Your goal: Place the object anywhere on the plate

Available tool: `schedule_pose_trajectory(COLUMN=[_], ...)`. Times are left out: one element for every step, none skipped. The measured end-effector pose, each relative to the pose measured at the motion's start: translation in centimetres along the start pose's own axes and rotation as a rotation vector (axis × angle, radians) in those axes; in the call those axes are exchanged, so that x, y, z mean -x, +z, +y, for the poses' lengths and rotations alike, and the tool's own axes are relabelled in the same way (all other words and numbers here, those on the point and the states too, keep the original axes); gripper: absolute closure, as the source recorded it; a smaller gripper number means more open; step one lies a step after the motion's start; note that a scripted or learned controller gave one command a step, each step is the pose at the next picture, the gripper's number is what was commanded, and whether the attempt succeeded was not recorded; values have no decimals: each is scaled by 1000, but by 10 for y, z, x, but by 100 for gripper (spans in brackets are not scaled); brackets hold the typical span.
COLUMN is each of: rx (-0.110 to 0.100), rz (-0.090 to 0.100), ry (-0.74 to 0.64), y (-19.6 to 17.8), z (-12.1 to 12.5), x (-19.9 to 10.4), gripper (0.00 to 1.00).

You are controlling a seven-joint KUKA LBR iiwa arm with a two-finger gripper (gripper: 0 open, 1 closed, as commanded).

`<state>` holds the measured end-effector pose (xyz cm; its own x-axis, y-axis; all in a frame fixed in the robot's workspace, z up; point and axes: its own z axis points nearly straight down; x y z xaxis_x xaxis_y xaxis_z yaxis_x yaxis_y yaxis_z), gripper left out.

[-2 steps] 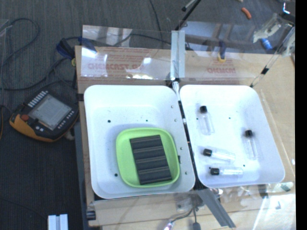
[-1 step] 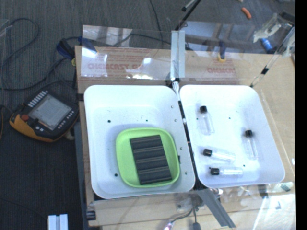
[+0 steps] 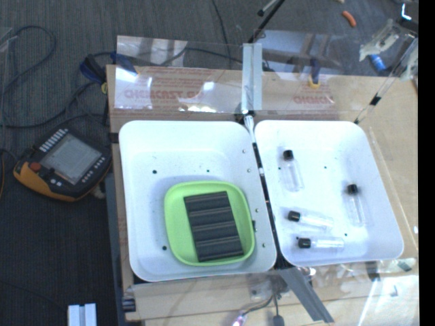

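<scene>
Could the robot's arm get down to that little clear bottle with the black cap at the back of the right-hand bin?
Probably yes. That bottle lies on its own on the floor of the right bin, apart from the other three, with nothing over it. The bin is shallow and open on top.

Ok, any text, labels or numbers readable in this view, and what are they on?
Red lettering on the clear panels behind the bins: appears mirrored, too blurred to read.
Screen of the handheld pendant on the floor: too small to read.
Vials in the right bin, green plate: no readable markings.
</scene>
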<state>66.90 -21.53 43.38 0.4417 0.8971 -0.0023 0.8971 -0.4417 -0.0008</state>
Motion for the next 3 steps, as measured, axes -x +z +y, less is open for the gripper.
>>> schedule_pose_trajectory(rx=[0, 0, -2], rz=[4, 4, 3], ry=[53, 155, 239], y=[0, 0, 1], z=[0, -1, -29], x=[0, -1, 6], gripper=[0, 0, 0])
